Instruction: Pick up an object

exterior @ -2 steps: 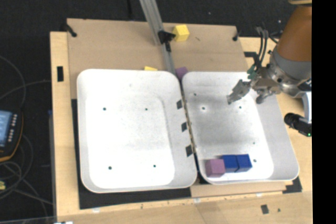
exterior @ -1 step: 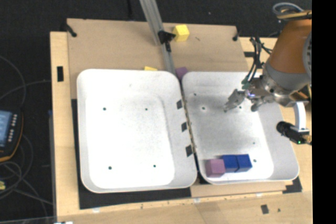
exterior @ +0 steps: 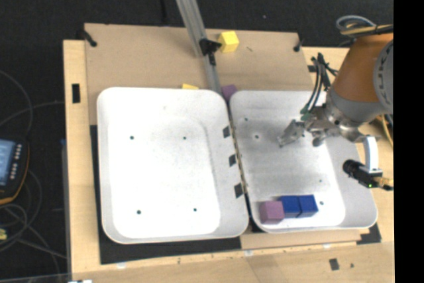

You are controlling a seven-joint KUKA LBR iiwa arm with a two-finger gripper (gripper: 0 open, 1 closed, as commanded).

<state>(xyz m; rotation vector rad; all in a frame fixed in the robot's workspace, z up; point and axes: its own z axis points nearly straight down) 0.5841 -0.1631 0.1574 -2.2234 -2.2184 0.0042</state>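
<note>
Your gripper (exterior: pixel 291 134) hangs over the right bin (exterior: pixel 265 109), upper middle; whether it is wide or narrow, you cannot tell. The purple block (exterior: pixel 271 211) and blue block (exterior: pixel 297 205) lie side by side below it, toward the frame's lower edge.

Arm (exterior: pixel 361 76) cut off at right edge; claw (exterior: pixel 291 134) blurred, finger gap unclear.
</note>
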